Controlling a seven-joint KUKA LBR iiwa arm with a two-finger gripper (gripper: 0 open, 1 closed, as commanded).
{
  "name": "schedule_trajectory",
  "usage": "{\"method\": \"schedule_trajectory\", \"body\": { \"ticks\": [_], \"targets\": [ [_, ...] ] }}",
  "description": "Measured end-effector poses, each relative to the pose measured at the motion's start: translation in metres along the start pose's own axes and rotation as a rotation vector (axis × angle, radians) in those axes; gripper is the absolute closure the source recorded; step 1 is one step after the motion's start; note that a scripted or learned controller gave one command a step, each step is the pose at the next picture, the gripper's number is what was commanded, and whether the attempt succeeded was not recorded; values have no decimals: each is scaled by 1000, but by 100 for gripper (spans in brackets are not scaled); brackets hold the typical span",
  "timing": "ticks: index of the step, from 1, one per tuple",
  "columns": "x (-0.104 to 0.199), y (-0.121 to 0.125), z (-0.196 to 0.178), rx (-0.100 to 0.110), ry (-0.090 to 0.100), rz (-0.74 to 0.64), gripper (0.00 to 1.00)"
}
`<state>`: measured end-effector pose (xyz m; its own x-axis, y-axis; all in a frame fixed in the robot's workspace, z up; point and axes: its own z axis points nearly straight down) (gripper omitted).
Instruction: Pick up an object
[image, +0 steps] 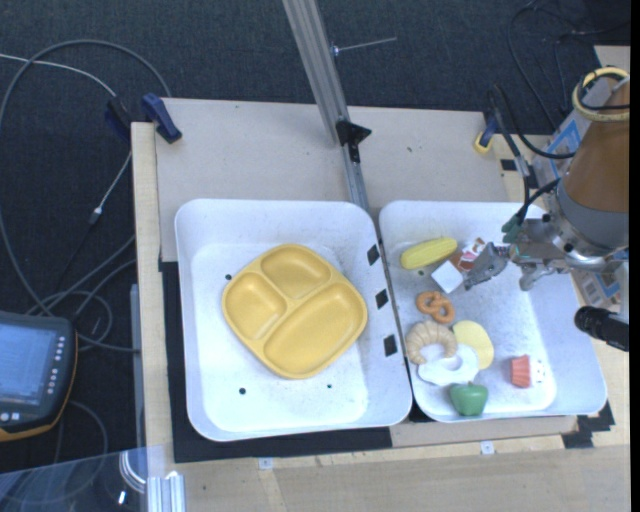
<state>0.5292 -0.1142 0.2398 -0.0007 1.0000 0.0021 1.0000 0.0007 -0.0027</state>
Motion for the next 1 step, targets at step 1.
{"method": "schedule_trajectory", "body": {
  "ticks": [1],
  "targets": [
    [0,0,0,0,0,0,0]
  ]
}}
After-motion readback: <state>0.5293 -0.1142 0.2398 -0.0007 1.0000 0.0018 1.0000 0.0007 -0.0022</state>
